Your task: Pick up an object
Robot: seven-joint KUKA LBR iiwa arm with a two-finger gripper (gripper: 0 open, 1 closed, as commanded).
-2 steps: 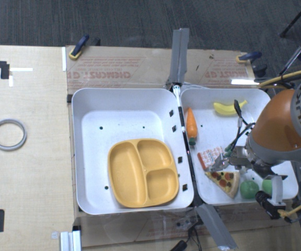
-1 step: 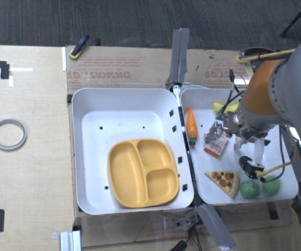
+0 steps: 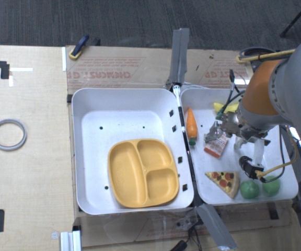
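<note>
A small red and silver crinkled foil packet (image 3: 216, 141) lies in the right white bin (image 3: 286, 190), beside an orange toy carrot (image 3: 191, 123). It looks light, thin and slippery, best pinched across its edges. The hand (image 3: 219, 131) sits directly over it, possibly touching; its spread cannot be told.

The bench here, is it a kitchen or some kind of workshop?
Probably a robot test bench, not a kitchen: a robot arm reaches over two white bins, the pizza slice and carrot look like toys.
</note>
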